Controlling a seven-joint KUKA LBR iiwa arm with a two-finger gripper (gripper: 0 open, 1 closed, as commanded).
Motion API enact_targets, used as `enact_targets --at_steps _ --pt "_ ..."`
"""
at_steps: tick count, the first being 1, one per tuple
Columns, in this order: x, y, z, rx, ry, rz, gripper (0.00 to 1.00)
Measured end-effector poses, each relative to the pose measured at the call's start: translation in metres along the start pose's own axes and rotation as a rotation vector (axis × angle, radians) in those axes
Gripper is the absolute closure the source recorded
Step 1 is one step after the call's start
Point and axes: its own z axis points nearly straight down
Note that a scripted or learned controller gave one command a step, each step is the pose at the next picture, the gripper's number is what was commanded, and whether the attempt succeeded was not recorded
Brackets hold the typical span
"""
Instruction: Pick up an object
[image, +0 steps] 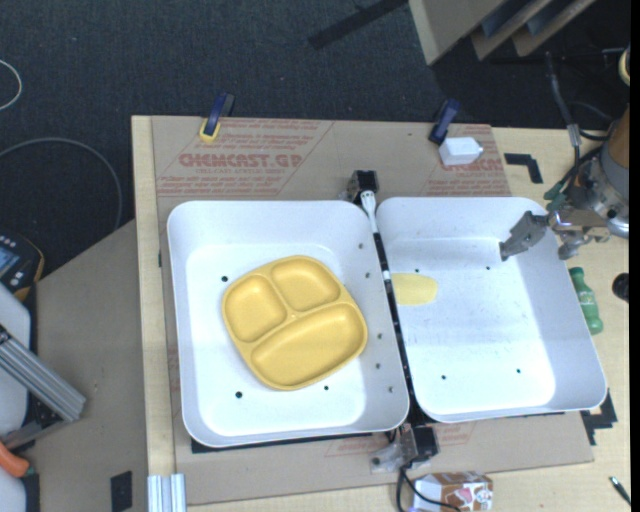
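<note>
**Two yellow objects, one per bin**

A yellow divided plate (293, 322) lies flat and face up in the left bin, near the centre-left of the frame. It has three compartments, two small ones toward the top and one long one below, and sits turned at a slant. A small pale yellow flat piece (414, 289) lies in the right bin, just beside its left wall, near mid-frame.

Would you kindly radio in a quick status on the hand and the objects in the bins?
Hand over right bin's far right corner, nothing seen held. Yellow divided plate in left bin; small yellow piece by right bin's left wall. Path unobstructed.
</note>
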Motion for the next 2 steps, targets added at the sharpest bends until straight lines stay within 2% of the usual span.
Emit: enact_targets --at_steps 1,2 --pt "0.033 -0.070 -0.128 -0.017 -0.003 -0.002 0.00" --pt "0.066 -0.081 -0.284 -0.021 -0.003 -0.003 0.00"
